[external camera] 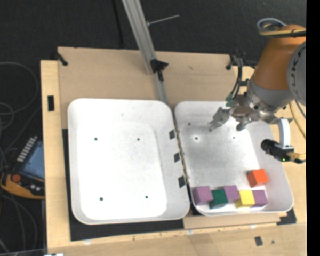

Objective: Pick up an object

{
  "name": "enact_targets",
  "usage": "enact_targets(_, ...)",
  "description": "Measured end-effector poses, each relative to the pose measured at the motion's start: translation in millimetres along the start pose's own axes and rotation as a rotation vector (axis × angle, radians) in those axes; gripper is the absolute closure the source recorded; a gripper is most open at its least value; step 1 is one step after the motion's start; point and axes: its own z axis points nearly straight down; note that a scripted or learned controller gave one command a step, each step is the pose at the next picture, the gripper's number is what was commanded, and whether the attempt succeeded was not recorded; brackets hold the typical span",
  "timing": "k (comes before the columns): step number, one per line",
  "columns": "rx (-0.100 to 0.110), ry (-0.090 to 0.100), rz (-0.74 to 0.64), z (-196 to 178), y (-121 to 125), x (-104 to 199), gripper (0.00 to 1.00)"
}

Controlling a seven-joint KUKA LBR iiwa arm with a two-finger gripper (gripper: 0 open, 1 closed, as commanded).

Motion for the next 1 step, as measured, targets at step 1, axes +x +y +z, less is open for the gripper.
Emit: enact_targets(1, 0.003, -0.003, 0.004, 19.6, -16.0, -51.3, 0.0)
